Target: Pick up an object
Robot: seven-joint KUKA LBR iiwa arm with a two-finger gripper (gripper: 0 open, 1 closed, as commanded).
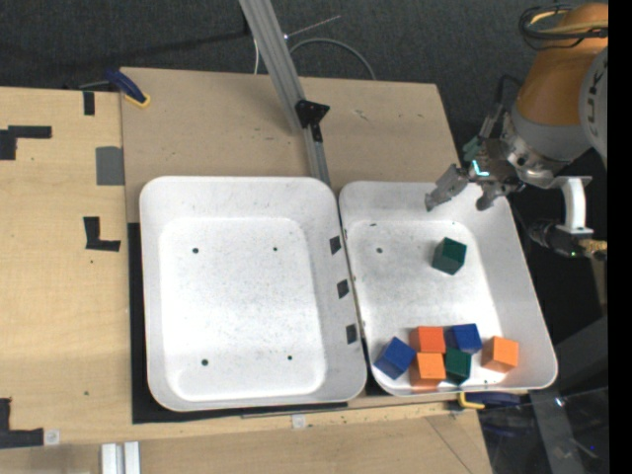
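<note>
Plywood bench (247, 117) with two white bins side by side: left bin (158, 265) and right bin (390, 210). Arm (563, 87) comes in from the right, orange band above the wrist. Gripper (462, 194) hangs over the right bin's far right corner, fingers spread wide, nothing between them, touching nothing visible. Nearest object is a dark green cube (449, 256), alone mid-bin, just below and slightly left of the gripper, apart from it, sitting a bit rotated. Rest cluster at the near edge of the right bin: blue cube (394, 356), orange cube (431, 339), second blue cube (465, 338), another orange cube (430, 367), green cube (457, 364), and an orange cube (502, 353) off right.
</note>
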